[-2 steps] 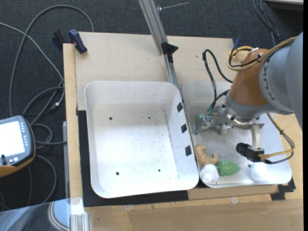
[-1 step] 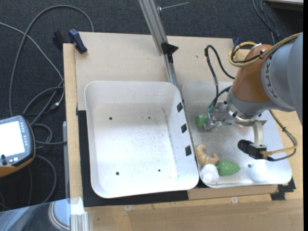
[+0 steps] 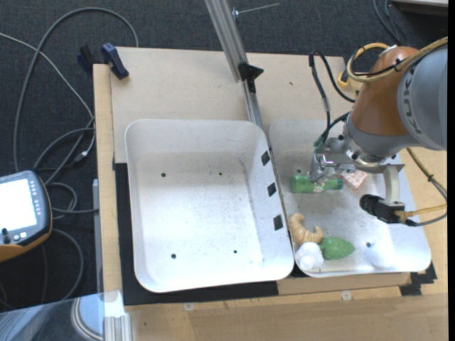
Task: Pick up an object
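Your gripper (image 3: 325, 172), a small metal-grey assembly below the arm's orange band (image 3: 380, 101), hangs low over the right bin (image 3: 419, 251), with its tips right at a flat green object (image 3: 310, 185) that lies on the bin floor. From this slanted view you cannot tell how wide the tips stand or whether they have any hold of the green piece; it looks to be resting on the floor just under and slightly left of the tool. Just right of the tool sits a small pinkish-red and white item (image 3: 353, 180), partly hidden by the wrist. Below the tool, toward the bin's near edge, you have a cluster: a knobbly tan piece (image 3: 303, 227), a rounded leafy-green lump (image 3: 337, 247) and a smooth white cap-like object (image 3: 308, 255), all touching or nearly so. A black cylindrical part with a yellow cable (image 3: 382, 208) hangs off the arm to the tool's lower right. To the tool's left, past the shared wall with its black tabs, the left bin (image 3: 142, 148) shows a white, speckled floor. A slim metal pole (image 3: 226, 30) runs up and away above the tool, over the tan bench board (image 3: 178, 84).
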Controlling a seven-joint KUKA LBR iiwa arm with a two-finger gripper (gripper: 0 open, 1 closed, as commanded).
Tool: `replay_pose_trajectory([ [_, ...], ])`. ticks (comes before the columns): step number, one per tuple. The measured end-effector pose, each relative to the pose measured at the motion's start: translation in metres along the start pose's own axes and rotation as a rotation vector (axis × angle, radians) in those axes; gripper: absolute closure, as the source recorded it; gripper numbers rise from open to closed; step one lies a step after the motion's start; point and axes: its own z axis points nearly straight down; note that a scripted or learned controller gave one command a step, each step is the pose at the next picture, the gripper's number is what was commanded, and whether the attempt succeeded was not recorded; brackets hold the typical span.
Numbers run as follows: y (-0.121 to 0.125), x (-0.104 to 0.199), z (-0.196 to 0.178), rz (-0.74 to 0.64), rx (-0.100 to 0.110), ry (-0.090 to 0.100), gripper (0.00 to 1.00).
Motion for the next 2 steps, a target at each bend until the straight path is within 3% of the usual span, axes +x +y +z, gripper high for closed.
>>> replay_pose_trajectory([
  [2,0.001,0.0,-0.129,0.0,-0.005,-0.001,1.0],
])
